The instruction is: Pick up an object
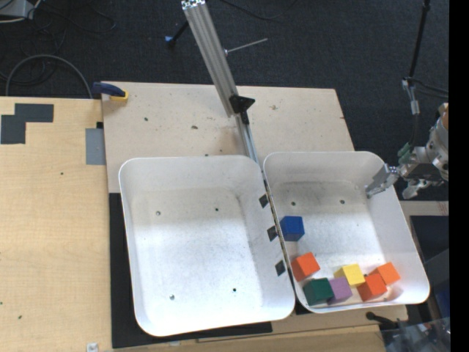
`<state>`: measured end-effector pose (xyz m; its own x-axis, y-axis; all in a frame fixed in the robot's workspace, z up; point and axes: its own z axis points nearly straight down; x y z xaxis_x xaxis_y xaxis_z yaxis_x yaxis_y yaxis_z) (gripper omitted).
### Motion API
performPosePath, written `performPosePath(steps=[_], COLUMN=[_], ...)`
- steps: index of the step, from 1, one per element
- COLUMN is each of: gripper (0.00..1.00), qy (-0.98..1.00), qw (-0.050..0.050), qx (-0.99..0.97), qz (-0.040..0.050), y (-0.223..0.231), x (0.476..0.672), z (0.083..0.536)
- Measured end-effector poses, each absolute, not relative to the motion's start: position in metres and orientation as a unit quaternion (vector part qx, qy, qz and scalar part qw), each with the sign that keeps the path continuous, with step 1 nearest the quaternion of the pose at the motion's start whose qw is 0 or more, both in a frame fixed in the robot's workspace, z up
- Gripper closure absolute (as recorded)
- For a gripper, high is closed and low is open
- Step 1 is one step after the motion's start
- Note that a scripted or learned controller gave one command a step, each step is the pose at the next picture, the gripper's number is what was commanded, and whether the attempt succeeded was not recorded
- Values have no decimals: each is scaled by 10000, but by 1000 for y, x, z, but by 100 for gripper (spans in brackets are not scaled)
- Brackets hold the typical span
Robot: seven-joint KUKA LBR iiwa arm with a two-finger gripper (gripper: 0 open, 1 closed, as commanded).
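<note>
The robot's gripper (pixel 392 182) reaches in from the right, hanging at the right bin's (pixel 322 169) upper right rim, its two fingers parted with nothing between them. The cubes lie well apart from it inside that bin: a blue cube (pixel 292 227) near the divider, and orange (pixel 305 265), green (pixel 317 291), purple (pixel 340 289), yellow (pixel 353 273) and red (pixel 371 285) ones clustered along the near edge
</note>
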<state>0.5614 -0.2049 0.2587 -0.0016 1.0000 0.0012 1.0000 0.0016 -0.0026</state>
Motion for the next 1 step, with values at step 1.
performPosePath(steps=[1], gripper=[0], qy=[-7084], qw=[11], qx=[-7058], qz=[-6], y=[-164], x=[506], z=[301])
